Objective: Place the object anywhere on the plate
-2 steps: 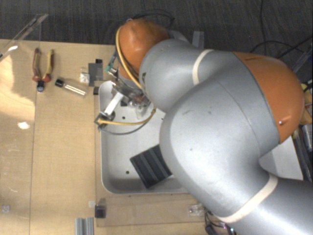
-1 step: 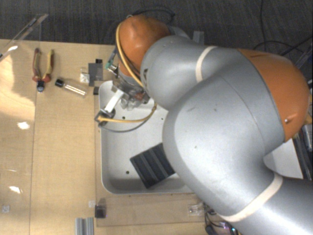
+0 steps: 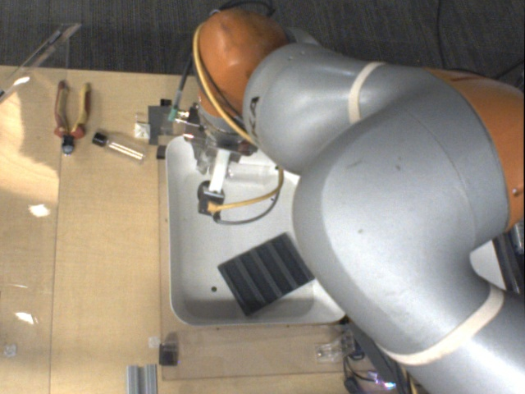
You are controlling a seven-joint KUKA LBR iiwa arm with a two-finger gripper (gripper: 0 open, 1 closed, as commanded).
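A black ribbed rectangular block point(image 3: 267, 274) lies flat in the white bin point(image 3: 184, 294), near its front wall. My gripper point(image 3: 212, 148) hangs over the bin's far left corner, well behind the block and apart from it. The grey arm with its orange dome covers most of the bin's right side and hides what lies beneath it.
On the wooden bench left of the bin lie pliers with orange handles point(image 3: 71, 109) and a small clear-handled tool point(image 3: 120, 145). A small black block point(image 3: 168, 353) and a metal piece point(image 3: 141, 377) sit by the bench's front edge.
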